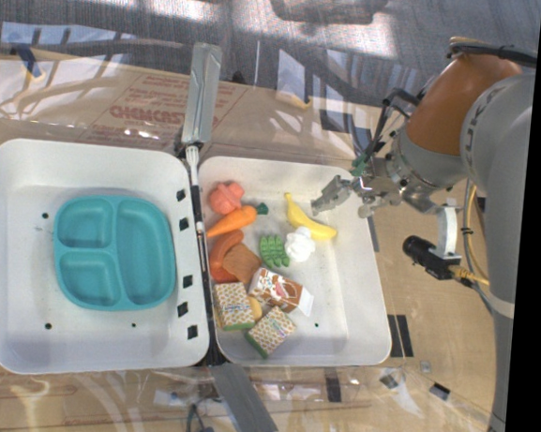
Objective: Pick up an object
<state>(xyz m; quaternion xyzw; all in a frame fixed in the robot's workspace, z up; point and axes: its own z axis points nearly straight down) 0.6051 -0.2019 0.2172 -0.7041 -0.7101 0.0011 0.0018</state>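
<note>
The right bin holds a pile of toy food: a yellow banana, a carrot, a pink piece, a green piece, a white piece, a brown slice and several small printed packets. My gripper hangs over the bin's far right corner, just up and right of the banana. Its fingers are spread open with nothing between them.
The left bin carries a teal divided tray. A raised divider runs between the bins at the back. The right bin's front right floor is bare white. Cardboard and taped bench surround the bins.
</note>
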